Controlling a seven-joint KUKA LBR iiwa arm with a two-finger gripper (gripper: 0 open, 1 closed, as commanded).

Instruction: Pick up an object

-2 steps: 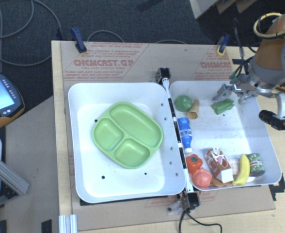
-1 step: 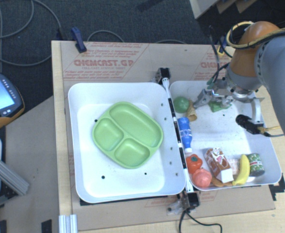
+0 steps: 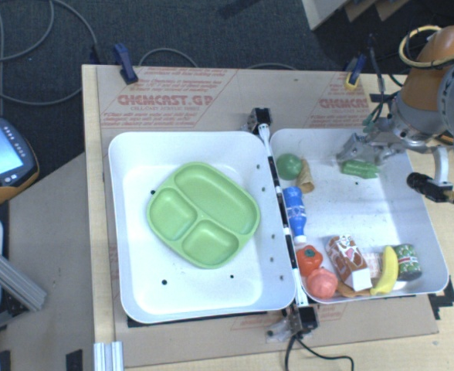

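My gripper (image 3: 360,159) hangs over the far part of the right bin (image 3: 412,207), reaching in from the right. A small flat green object (image 3: 360,169) sits between its fingertips, and the fingers are shut on it. More items lie in the same bin: a green ball (image 3: 289,165), a tan cone (image 3: 305,176), a blue bottle (image 3: 293,211), a red tomato (image 3: 309,258), a pink fruit (image 3: 322,284), a brown-and-white packet (image 3: 347,257), a banana (image 3: 387,270) and a green can (image 3: 407,261).
The left bin (image 3: 134,284) holds a green divided plate (image 3: 204,215). A black clamp (image 3: 259,118) sits at the far end of the wall between the bins. Most of the loose items crowd the right bin's left side and near edge.
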